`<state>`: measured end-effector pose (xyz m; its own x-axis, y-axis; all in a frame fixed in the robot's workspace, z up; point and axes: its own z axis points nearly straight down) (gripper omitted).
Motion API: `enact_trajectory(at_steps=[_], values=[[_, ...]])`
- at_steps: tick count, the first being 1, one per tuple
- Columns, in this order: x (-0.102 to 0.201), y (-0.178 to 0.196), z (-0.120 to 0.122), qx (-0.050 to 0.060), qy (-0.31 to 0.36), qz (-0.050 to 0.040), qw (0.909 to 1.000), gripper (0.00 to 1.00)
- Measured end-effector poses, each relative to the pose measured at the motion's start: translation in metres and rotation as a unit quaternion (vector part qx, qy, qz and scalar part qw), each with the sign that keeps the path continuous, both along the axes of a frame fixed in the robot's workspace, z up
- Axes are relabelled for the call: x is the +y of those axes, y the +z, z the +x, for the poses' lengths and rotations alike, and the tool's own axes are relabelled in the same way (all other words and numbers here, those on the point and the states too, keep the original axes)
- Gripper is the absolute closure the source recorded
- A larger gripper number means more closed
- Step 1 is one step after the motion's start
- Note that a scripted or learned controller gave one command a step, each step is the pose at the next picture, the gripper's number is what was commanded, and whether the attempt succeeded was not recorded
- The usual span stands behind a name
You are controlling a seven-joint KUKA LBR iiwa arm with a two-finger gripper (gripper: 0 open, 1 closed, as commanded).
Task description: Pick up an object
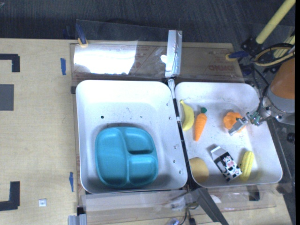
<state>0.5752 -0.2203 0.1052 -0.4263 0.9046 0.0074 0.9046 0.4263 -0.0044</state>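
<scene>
- Nearest the camera, along the right bin's [262,95] front edge, lie a tan potato-like lump [198,168], a small black-and-white cow-patterned toy [227,163] with a white tab at its upper end, and a yellow corn cob [246,164] set nearly upright.
- The left bin [89,97] holds a blue divided plate [125,154] with three compartments, resting toward its front.
- Farther back in the right bin, a yellow banana [187,116] lies against the dividing wall, with an orange carrot [200,124], green-topped, just beside it.
- The orange object [230,120] is a small, rounded, bright lump, sitting near the bin's right side.
- The gripper [238,126] reaches in from the right, its metal tip touching or overlapping the orange object's lower right edge.
- How far its fingers are spread, and whether they grasp anything, I cannot tell.
</scene>
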Motion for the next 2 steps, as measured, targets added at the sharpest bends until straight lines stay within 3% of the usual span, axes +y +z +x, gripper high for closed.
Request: enact_trajectory(at_steps=[1,2], values=[[-0.0017,0.0158,0.0039,-0.007,-0.001,-0.0026,1.0,1.0],[-0.0018,0.0151,0.0035,-0.007,-0.001,-0.0025,1.0,0.0]])
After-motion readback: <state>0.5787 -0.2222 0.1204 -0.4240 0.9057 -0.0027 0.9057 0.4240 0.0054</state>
